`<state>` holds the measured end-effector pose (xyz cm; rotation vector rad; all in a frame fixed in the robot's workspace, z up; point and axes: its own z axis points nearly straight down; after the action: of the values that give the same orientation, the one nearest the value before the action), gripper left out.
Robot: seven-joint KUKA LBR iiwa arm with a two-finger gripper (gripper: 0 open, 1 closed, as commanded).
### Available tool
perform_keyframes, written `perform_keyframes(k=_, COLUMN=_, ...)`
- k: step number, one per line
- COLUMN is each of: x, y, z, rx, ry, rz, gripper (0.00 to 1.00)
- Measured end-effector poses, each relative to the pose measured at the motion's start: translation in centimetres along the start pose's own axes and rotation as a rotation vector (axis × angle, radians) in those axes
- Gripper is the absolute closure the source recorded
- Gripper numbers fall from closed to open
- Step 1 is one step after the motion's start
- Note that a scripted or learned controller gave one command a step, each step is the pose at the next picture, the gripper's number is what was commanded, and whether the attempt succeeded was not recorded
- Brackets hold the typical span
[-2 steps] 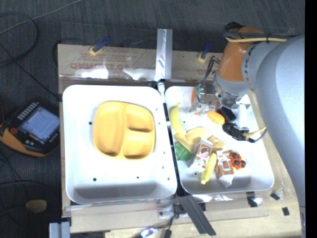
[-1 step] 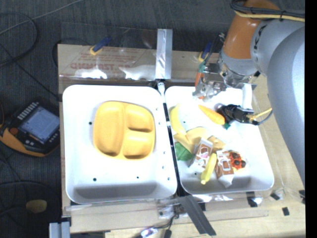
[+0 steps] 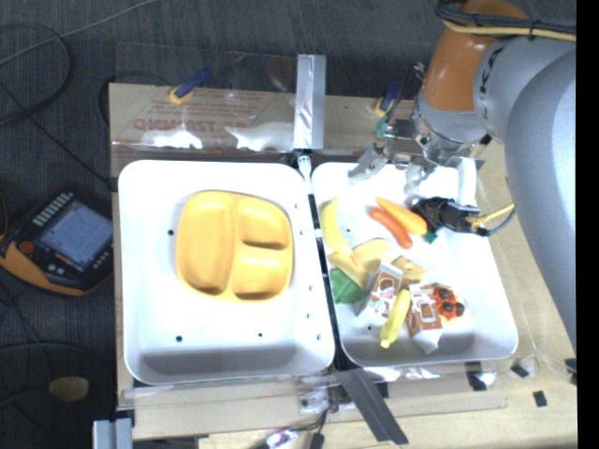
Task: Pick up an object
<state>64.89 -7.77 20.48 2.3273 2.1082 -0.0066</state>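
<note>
A robotics lab. Left of the gripper (image 3: pixel 404 165), two white bins (image 3: pixel 140 251) sit on a taped bench (image 3: pixel 126 110). Farther left, a teach pendant (image 3: pixel 58 241) and cables (image 3: pixel 56 45) lie on carpet.

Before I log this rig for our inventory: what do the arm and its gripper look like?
The arm is thick, rounded and pale grey, with an orange band above the wrist. Below that sits a grey metal wrist and the gripper, with dark fittings. A dark cable loops over the orange band.
</note>
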Motion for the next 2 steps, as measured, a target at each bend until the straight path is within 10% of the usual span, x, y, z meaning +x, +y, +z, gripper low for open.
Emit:
perform_keyframes(k=1, x=-6.0, y=-3.0, z=7.4, rx=0.001, ry=0.001, rz=-0.044, gripper=0.00)
perform_keyframes(k=2, x=-7.8, y=1.3, z=9.5, rx=-0.027, ry=0.002, rz=-0.029, gripper=0.00)
